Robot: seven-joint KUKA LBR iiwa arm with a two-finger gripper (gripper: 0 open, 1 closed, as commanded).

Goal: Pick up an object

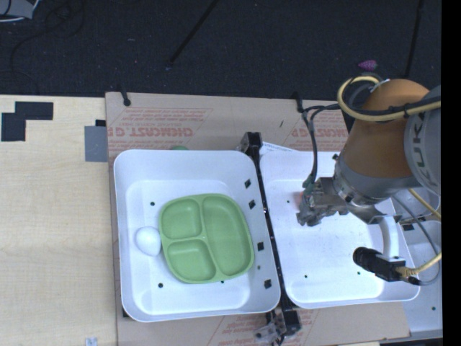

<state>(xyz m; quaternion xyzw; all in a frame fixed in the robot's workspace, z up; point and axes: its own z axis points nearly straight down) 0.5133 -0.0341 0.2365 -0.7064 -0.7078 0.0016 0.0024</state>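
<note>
The arm sat nearest the lens, grey with its orange band, bulking over the right bin and reaching in from the right edge. The gripper hung low above that bin's floor near its left wall; could not tell whether the jaws were open or closed, they were too dark and small, and nothing showed between them. Left of the jaws, across the black divider, lay the left bin. In it, well apart from the jaws, rested the green sectioned plate, flat, three compartments, all bare. Just beyond the plate's far-left edge from the jaws, touching or nearly touching it, sat the white egg-shaped object. Judgement on handling: plate looked like stiff light plastic, smooth, likely slippery, too wide to span; best hold would be a pinch on the raised rim or on a rib between compartments. The egg thing looked light, hard, round and prone to rolling or squirting out; take it across the narrow middle, jaws centred. It may be fragile if real, cannot tell. The floor right beneath the jaws showed faint specks and no clear target.
</note>
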